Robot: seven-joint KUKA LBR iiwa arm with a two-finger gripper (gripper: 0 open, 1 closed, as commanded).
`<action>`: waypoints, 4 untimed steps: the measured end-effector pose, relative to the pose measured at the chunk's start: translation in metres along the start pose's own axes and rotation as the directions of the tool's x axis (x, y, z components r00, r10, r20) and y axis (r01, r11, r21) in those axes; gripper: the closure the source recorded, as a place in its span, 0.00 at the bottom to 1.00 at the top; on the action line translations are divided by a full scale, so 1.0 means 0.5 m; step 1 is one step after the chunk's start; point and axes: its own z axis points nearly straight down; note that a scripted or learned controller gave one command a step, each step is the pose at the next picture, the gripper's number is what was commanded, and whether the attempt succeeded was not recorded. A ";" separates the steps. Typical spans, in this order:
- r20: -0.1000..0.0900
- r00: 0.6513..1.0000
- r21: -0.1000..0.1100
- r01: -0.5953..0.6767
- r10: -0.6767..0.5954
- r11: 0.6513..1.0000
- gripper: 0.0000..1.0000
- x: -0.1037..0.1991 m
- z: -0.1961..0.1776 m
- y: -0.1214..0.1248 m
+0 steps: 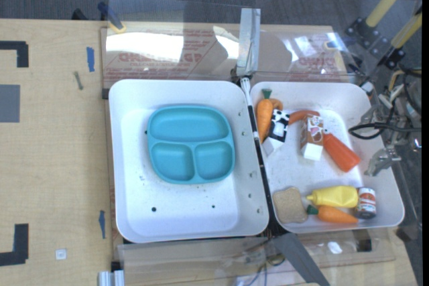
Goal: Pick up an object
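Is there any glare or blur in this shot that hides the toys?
Camera view: strong glare on the clear panel behind the bins; the plate and the toys such as the carrot are evenly lit, slightly soft, with faint shadows.

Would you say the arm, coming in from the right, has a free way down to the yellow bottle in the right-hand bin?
Probably yes. The yellow bottle lies uncovered near the right bin's front wall, though a carrot and a small jar touch it, so the fingers have little room.

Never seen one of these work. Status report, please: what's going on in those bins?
Toy food heaped in right bin, untouched. Carrot against the divider. Blue tray alone in left bin.
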 end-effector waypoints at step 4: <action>0.002 0.999 0.008 0.046 -0.046 0.999 0.00 -0.135 0.277 0.119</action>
